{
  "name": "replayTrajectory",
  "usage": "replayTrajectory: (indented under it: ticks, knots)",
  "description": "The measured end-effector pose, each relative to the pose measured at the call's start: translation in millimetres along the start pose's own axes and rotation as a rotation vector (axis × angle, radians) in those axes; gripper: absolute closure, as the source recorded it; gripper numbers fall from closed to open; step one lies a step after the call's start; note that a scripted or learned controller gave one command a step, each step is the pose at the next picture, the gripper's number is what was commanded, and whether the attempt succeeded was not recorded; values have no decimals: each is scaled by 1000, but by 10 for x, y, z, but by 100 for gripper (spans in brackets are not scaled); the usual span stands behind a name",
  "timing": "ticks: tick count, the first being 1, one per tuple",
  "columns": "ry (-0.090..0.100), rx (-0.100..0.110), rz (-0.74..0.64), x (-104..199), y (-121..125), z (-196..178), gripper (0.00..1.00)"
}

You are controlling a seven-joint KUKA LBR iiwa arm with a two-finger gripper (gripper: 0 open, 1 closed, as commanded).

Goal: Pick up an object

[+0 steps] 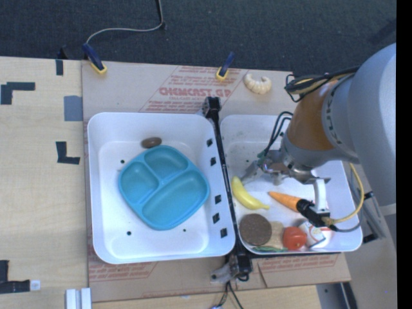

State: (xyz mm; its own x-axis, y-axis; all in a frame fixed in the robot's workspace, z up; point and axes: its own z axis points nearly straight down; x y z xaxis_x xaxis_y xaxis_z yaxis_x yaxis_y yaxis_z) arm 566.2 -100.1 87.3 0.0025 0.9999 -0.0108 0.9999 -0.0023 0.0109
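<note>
Two white bins sit side by side on the bench. The left bin (103,192) holds a blue divided plate (164,187) lying flat near its middle, with a small brown lump (152,142) just beyond the plate's far edge, apart from it.

The right bin (351,237) holds the loose items. A banana (247,195) lies near the bin's left wall, tilted, with a carrot (290,201) to its right, the two apart. A brown disc (255,229) lies at the near edge just below the banana, and a tomato (295,237) rests to the disc's right, beside a paler piece between them that is too small to make out.

The arm (360,121) reaches over the right bin from the right, its orange band above the wrist. The gripper (273,166) hangs low over the bin's far-left part, above the banana and carrot and near neither's middle. Its fingertips are lost in dark clutter and cables, so I cannot tell whether they are spread or closed, and nothing shows between them.

A pale ridged object (259,83) lies on the cardboard beyond the right bin.
</note>
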Motion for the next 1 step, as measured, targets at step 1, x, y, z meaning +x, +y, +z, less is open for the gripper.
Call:
replayTrajectory:
  ticks: [1]
  knots:
    - [10, 10, -4, 477, 107, -978, 0]
